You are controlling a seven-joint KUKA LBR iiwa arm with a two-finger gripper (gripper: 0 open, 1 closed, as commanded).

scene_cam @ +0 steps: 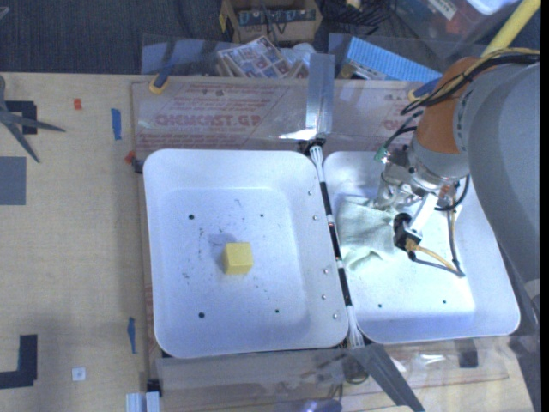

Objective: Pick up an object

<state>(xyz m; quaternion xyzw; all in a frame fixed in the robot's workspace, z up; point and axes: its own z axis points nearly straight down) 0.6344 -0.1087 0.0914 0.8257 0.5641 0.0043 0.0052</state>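
left bin [171, 187]: white plastic, smooth, slight sheen, dark scuffs and specks on floor
right bin [463, 312]: white plastic, glossy, bright glare patch
block [238, 257]: yellow, matt, looks like foam or sponge
cloth [362, 230]: pale fabric, soft, crumpled, matt
bench [69, 256]: light wood, matt, grain visible
arm [506, 136]: grey, smooth shell, satin; orange band semi-gloss
gripper [396, 197]: bare metal, shiny
rear panel [223, 114]: clear plastic sheet, reflective, red print
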